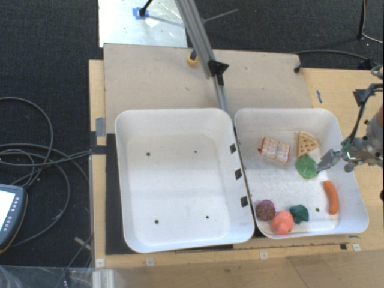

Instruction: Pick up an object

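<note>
The right bin (282,125) holds several toy foods. A pink waffle block (275,150) and a tan triangular slice (306,143) lie toward the back. A green leafy piece (306,167) sits in the middle, an orange sausage (330,197) lies to its right, and a purple ball (265,210), a salmon piece (283,222) and a dark teal piece (299,213) cluster at the front. My gripper (338,162) reaches in from the right, over the bin's right side. It is open, with one fingertip just right of the green piece and nothing between the fingers.
The left bin (174,179) adjoins the right one along a shared rim with black clips (238,174). A slanted metal pole (198,29) crosses the back of the bench. Cables (36,161) and a tablet (9,212) lie on the floor at left.
</note>
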Controlling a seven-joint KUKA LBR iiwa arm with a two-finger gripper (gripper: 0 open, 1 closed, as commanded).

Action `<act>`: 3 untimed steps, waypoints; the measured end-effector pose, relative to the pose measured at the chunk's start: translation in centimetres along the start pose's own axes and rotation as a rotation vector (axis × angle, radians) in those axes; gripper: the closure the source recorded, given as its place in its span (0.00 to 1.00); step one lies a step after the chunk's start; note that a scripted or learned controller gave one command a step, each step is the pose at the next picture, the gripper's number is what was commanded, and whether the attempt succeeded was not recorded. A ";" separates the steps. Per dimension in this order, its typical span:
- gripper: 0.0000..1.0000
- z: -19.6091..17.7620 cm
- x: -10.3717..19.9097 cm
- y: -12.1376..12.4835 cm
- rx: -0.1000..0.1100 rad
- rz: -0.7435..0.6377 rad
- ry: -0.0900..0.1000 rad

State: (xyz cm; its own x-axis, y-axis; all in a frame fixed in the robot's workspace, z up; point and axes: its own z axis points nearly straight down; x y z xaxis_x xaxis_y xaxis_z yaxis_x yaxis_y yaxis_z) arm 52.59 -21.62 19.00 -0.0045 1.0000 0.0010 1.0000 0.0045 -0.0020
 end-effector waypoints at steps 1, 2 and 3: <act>0.00 -0.2 0.0 0.1 -0.004 0.000 -0.001; 0.00 4.0 0.1 0.5 -0.001 0.003 -0.001; 0.00 8.2 0.2 0.1 -0.003 0.004 -0.001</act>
State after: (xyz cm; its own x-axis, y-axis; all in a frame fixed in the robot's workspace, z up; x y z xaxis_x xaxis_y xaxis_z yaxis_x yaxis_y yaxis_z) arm 52.68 -21.46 10.84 -0.0009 1.0000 -0.0003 1.0000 0.0009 0.0008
